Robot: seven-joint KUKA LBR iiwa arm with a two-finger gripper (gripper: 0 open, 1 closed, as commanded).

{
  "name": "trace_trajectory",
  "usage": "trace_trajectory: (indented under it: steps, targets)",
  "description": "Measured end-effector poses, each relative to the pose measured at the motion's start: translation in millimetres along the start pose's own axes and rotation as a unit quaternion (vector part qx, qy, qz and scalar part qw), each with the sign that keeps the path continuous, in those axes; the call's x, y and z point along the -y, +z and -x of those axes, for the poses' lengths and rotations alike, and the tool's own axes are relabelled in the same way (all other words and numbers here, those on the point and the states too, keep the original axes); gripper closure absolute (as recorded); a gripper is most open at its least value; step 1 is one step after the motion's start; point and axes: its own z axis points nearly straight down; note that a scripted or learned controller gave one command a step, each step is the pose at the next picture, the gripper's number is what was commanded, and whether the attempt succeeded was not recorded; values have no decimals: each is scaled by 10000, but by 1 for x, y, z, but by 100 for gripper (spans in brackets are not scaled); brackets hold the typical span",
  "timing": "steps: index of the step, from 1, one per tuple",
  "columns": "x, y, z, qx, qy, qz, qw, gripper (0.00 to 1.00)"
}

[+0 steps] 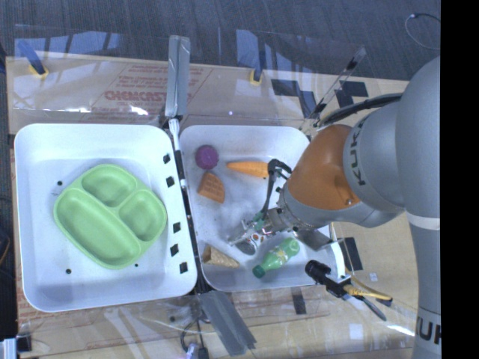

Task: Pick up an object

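- The gripper (pixel 251 234) sits low in the right bin (pixel 224 137), just beside the green bottle (pixel 277 256); I cannot tell its state.
- A carrot (pixel 249 169), purple ball (pixel 207 155) and orange wedge (pixel 212 188) lie farther back.
- A green plate (pixel 108 214) rests in the left bin (pixel 37 148).

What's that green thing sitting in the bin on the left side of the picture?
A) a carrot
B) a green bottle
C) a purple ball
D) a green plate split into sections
D: the left bin bears a light green divided plate with three compartments, lying flat; the bottle, carrot and purple ball lie in the other bin.
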Motion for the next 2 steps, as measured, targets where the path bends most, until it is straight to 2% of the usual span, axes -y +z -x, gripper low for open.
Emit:
trace_trajectory:
  steps: [1, 2]
  targets:
    - [-1, -10, 0, 7, -32, 4, 10000, 100]
    - [-61, -101, -43, 8, 571, 7, 9984, 100]
